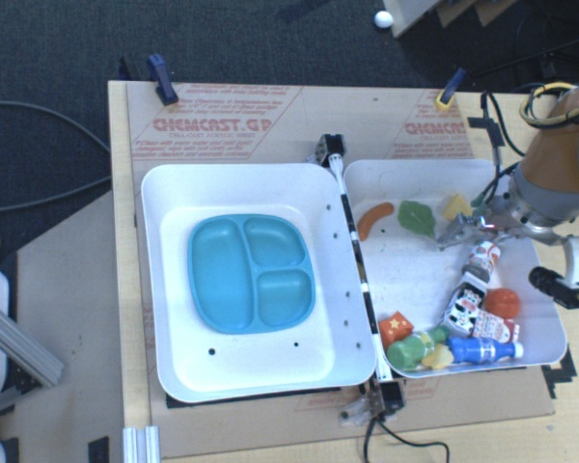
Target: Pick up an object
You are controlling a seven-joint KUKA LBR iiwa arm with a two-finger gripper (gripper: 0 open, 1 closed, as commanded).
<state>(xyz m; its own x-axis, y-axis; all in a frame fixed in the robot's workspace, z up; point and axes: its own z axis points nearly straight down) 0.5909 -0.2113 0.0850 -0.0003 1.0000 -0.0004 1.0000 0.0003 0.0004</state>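
Observation:
My gripper [466, 227] hangs low over the back part of the right bin [415, 287], below the orange band of the arm [558, 162]. Just left of it lie a green leafy piece [417, 217] and an orange carrot-shaped piece [373, 218]. A small yellow piece [456, 205] sits right behind it. A white bottle [479, 262] lies just in front of the gripper, pointing toward a black-and-white carton [463, 309]. Nothing visibly hangs from the gripper.
Along the right bin's front edge lie a red ball-like item [503, 303], a blue bottle [482, 352], an orange block [397, 327], and green [405, 352] and yellow [437, 357] pieces. The left bin [174, 210] holds a teal divided plate [253, 272].

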